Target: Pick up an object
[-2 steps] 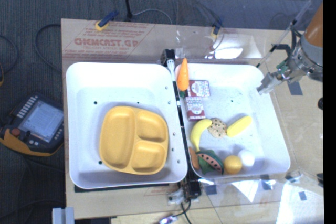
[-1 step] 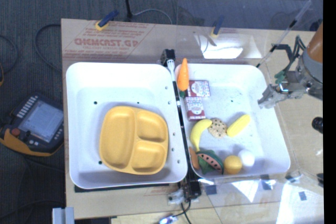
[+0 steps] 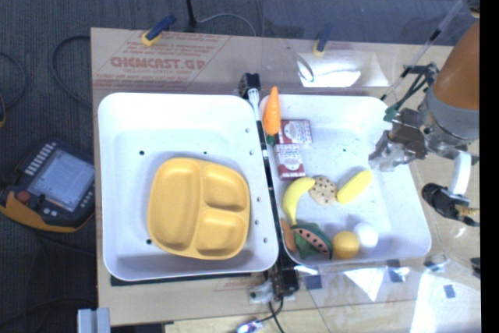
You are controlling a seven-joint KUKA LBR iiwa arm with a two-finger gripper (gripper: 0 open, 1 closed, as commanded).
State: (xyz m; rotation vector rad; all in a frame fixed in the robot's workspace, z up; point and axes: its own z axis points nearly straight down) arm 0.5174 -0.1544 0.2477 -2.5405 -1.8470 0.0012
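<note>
The pincer (image 3: 387,154) is hanging over the right edge of the right bin (image 3: 405,191), and I cannot tell what state it is in. It is not carrying anything I can see. The toy food is sitting in this bin so the arm can reach it: a yellow lemon piece (image 3: 354,185) is lying nearest, next to a cookie (image 3: 323,190) and a banana (image 3: 295,196). A yellow tray (image 3: 199,207) is resting in the left bin (image 3: 125,129), maybe waiting for food.
</note>
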